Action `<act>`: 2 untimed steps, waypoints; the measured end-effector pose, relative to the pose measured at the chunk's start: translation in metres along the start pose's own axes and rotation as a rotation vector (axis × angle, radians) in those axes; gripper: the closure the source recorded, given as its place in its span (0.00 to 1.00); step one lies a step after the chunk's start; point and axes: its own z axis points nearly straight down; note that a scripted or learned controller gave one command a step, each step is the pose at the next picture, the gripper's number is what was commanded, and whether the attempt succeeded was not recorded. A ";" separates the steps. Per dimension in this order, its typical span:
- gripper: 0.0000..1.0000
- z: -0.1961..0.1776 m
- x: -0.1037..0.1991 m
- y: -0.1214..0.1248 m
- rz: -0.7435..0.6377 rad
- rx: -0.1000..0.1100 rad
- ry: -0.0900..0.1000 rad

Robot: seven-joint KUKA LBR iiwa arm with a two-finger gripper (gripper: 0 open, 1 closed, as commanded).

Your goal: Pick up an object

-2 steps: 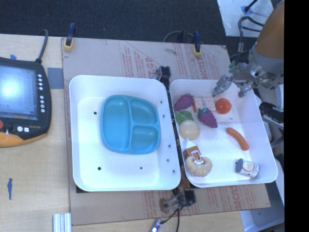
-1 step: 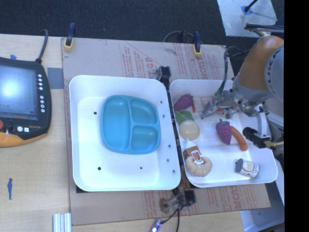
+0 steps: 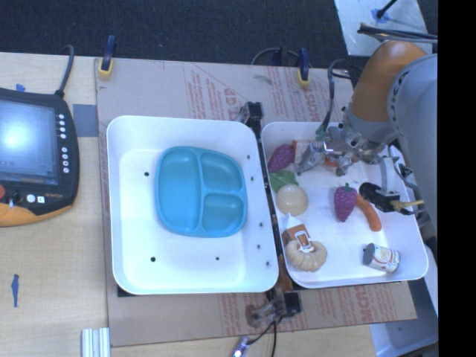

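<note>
The grey arm (image 3: 405,88) with its orange band (image 3: 383,76) comes in from the right and bends down over the far part of the right bin (image 3: 416,270). Its gripper (image 3: 321,157) hangs low there, near the far left corner of this bin, just beside a dark purple piece (image 3: 281,157) that looks like a toy vegetable. The metal parts of the gripper are small and bright in this view, so I cannot tell if it is open or closed, and I see no object inside it.

The things to pick up all lie in the right bin. A green piece (image 3: 282,179) lies just in front of the purple one, and a pale round ball (image 3: 291,198) is next to it. More to the middle there is a purple grape bunch (image 3: 344,202), and an orange carrot-like piece (image 3: 369,213) lies just beside it on the right. At the near side a beige garlic-shaped toy (image 3: 306,255) touches a small white and orange packet (image 3: 297,236). A small grey and white item (image 3: 381,257) lies near the right front corner.

The left bin (image 3: 126,199) holds a blue divided plate (image 3: 201,191), which lies flat in the middle. Both bins stand on a brown cardboard sheet (image 3: 186,88) on the desk (image 3: 44,274). A control tablet (image 3: 33,151) with a lit screen lies at the left edge of the desk.
</note>
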 end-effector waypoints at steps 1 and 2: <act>0.00 -0.004 -0.072 -0.042 -0.009 -0.041 -0.005; 0.00 -0.006 -0.012 0.009 -0.011 -0.041 -0.005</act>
